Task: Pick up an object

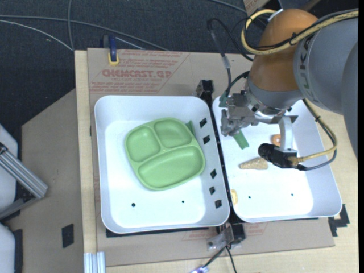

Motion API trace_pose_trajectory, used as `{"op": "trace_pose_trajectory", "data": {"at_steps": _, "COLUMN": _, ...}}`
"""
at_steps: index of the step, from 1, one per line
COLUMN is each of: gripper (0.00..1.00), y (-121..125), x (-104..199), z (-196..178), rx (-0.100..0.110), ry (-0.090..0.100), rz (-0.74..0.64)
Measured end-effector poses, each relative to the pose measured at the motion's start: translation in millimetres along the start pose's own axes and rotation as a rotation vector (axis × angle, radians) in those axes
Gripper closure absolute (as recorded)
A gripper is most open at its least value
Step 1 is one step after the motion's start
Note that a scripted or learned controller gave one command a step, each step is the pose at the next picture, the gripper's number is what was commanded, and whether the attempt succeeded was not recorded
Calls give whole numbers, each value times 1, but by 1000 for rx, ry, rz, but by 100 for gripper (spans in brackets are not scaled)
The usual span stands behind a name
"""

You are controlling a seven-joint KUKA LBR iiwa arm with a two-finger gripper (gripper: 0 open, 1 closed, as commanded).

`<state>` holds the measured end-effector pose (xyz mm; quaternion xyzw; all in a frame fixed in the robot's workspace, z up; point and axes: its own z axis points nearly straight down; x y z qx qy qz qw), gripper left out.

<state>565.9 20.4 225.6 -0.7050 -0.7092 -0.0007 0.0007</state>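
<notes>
The gripper (232,124) hangs low over the right bin (284,209), close to its left wall and toward the far edge. How wide the claw stands cannot be told from this angle, nor whether it has hold of anything. Just under it, at its near side, lies a short flat green strip (241,139), set at a slant. I cannot tell whether the claw touches the strip.

Nearer the bin's middle lies a tan, rough-edged wedge (253,164). A small orange piece (276,139) sits toward the far edge, partly hidden by the robot. The bulky grey arm (330,67) covers the bin's far right corner.

The left bin (114,209) carries a smooth, pale green divided plate (165,152) with rounded corners and three compartments, lying flat near the middle. Small black clips (207,139) line that bin's right wall. Both bins are glossy white and rest on a brown sheet (136,73) with red print.
</notes>
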Motion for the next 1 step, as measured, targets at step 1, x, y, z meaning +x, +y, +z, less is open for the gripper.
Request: {"op": "trace_pose_trajectory", "data": {"at_steps": 1, "gripper": 100, "y": 8, "x": 57, "z": -8, "rx": -1, "ry": 1, "rz": -1}}
